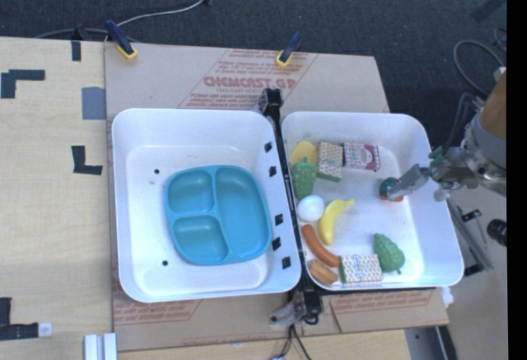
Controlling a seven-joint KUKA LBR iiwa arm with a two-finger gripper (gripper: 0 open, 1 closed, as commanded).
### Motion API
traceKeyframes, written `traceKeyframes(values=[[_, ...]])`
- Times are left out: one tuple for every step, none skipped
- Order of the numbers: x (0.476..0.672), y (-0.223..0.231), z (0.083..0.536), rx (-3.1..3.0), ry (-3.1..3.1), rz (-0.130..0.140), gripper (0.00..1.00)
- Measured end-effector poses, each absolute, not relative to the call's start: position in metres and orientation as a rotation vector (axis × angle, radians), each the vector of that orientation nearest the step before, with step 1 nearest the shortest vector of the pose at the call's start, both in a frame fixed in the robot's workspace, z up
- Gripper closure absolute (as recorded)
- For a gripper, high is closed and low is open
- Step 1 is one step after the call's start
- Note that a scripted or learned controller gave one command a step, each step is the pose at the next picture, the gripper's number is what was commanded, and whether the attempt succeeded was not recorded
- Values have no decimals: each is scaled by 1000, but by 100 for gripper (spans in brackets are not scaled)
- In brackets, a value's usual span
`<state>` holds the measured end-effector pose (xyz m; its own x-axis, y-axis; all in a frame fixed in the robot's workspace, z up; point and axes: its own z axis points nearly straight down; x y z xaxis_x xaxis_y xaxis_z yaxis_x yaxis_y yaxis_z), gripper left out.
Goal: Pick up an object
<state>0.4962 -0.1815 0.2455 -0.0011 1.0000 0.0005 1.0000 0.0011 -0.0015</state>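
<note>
we read "chemcast gp" in red print on the brown cardboard sheet (239, 78) under the 2 bins, at 12 o'clock from the left bin (132, 136); the smaller lines below it are too blurred for us to read. 2 small patterned boxes carry print we cannot make out: 1 (330, 159) near the top of the right bin (416, 136), with a red and white packet (361, 156) just beside it at 3 o'clock, and another box (360, 268) at the bin's 6 o'clock edge.

the left bin holds a blue divided plate (218, 212) with 3 compartments.

in the right bin we see a yellow banana (333, 217) near the centre, its long axis running from about 1 o'clock to 7 o'clock, with the narrow tip toward 1 o'clock. a white ball (310, 208) touches it at 9 o'clock. an orange sausage shape (319, 245) lies below, slanting from 11 to 5 o'clock. a green piece (305, 179) and a yellow piece (302, 152) sit along the divider, and a green leafy toy (388, 252) lies at 4 o'clock.

the gripper (397, 186) reaches in from 3 o'clock, low over the bin's right side, touching or just above a small dark and red object (389, 189). we cannot tell whether that object sits between its tips.
</note>
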Motion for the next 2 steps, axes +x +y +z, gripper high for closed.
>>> traceKeyframes(values=[[515,-117,156,-2217,-2221,2,0],[525,-96,110,-2217,-2220,3,0]])
